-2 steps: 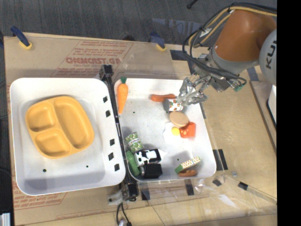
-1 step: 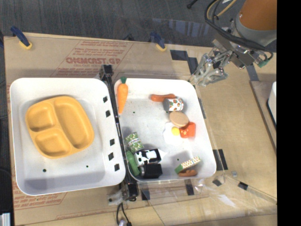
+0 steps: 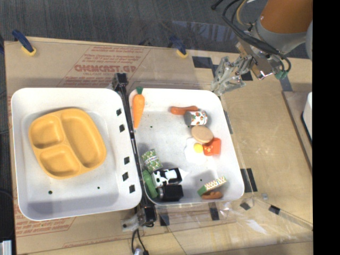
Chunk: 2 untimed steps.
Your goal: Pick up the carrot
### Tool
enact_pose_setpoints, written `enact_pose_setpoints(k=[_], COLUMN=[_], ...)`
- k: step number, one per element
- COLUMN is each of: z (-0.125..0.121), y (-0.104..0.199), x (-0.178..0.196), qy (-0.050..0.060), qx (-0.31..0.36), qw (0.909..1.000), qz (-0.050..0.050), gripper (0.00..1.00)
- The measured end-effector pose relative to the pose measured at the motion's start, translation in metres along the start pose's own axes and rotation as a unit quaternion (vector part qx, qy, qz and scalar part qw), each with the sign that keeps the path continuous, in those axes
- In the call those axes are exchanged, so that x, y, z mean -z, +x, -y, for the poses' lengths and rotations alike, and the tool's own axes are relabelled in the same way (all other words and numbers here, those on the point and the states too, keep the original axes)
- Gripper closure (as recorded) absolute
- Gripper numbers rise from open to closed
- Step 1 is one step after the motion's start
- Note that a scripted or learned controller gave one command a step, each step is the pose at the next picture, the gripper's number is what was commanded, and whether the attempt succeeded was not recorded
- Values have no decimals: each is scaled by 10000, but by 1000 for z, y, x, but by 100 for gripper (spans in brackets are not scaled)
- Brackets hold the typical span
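Yellow divided tray [image 3: 66, 142] lies in the left white bin [image 3: 21, 195]. Next, the carrot [image 3: 138, 106] rests along the left wall of the right white bin [image 3: 232, 166], near its far corner, green top pointing away. Further right, the gripper [image 3: 223, 84] hangs above that bin's far right corner, its fingers spread apart and holding nothing.

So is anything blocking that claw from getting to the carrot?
Nothing visible. The gripper hovers past the right bin's far right corner; the carrot lies by its left wall, with bare floor between and the sausage off to the side.
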<state>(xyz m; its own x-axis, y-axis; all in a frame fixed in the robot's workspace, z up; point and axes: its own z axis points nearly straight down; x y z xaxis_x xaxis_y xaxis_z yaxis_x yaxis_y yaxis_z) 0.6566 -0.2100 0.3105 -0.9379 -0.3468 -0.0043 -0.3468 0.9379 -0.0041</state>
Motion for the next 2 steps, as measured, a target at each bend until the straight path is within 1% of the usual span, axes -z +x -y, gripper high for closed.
enact_pose_setpoints(k=[1, 2], z=[0, 1], y=[-3, -1], x=[48, 15], qy=[2, -18], qx=[1175, 908], qw=[9931, 9959], qz=[11, -15], gripper=[100, 100])
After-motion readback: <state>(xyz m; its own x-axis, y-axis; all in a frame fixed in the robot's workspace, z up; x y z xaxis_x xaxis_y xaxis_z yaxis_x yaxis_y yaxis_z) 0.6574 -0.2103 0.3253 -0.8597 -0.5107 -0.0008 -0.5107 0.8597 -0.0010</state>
